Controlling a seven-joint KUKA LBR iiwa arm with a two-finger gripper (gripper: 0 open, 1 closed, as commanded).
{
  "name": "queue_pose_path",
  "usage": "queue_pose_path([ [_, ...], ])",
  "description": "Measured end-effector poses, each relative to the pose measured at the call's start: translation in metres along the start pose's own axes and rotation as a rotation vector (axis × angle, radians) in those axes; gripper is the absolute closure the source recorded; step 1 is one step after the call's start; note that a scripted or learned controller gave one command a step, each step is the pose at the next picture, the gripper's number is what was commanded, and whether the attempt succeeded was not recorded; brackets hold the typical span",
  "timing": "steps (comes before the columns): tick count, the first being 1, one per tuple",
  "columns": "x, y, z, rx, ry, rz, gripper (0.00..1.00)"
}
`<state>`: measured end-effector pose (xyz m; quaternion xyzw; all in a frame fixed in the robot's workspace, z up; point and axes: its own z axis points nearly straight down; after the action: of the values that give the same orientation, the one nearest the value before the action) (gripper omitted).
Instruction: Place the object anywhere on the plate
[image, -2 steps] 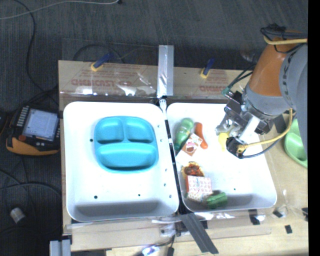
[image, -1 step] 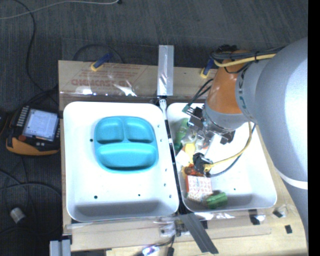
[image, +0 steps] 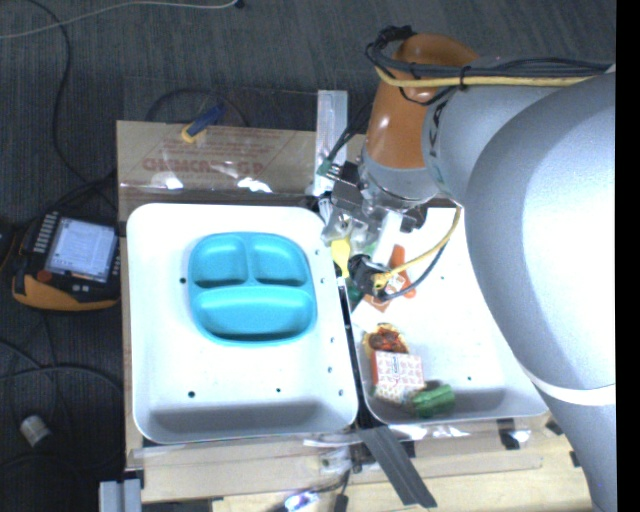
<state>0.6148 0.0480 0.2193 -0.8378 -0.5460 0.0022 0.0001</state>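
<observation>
A blue divided plate (image: 250, 286) lies in the left white bin (image: 160, 400). My gripper (image: 352, 238) hangs over the top left corner of the right bin (image: 480, 350), right beside the wall between the two bins and apart from the plate. Just below it are a small yellow piece (image: 340, 256) and an orange object (image: 388, 284), partly hidden by the gripper and its cables. Whether either one is held cannot be made out.
Near the right bin's front lie a red-and-white packet (image: 396, 374), a brown item (image: 386, 340) and a green object (image: 434, 400). A cardboard sheet (image: 215, 155) lies behind the left bin. The arm's grey body covers the right side.
</observation>
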Motion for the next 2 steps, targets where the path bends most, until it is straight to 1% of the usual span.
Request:
queue_pose_path([
  [1, 0.042, 0.006, -0.041, -0.002, -0.001, 0.030, 1.00],
  [2, 0.047, -0.087, 0.033, 0.004, 0.001, -0.031, 1.00],
])
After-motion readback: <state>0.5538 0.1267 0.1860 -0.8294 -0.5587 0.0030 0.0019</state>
